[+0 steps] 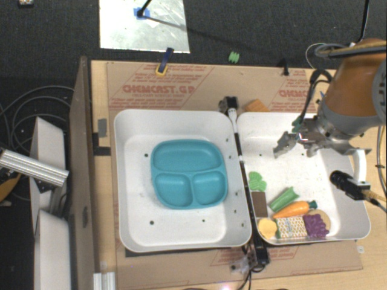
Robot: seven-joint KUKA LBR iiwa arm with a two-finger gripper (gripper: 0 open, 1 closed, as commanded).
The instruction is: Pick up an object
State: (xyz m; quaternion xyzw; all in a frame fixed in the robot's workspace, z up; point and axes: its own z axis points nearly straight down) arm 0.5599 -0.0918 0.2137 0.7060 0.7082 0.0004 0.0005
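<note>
- A dark speckled floor is seen around the bench, with black cables [27, 110] coiled at the far left and a silvery square sheet [144, 17] lying beyond the bench's far edge.
- The bench top is covered by a tan cardboard sheet with red print [158, 88], on which two shallow white bins are set side by side.
- The left white bin [130, 162] is occupied by a teal plastic plate with three compartments [189, 173], laid flat near its middle.
- The right white bin [347, 213] is seen with small toy foods gathered at its near edge: a green leafy piece [256, 180], a green pod [283, 198], an orange carrot [294, 209], a yellow round piece [267, 227], a patterned block [291, 228] and a purple grape bunch [316, 224].
- The carrot is laid with its long axis running from lower left to upper right, its dark stem end pointed toward the right; the green pod is laid just beside it along the same slant.
- The grey two-finger gripper [298, 143] is held above the bare far part of the right bin, well apart from the toys; its fingers are spread and nothing is seen between them.
</note>
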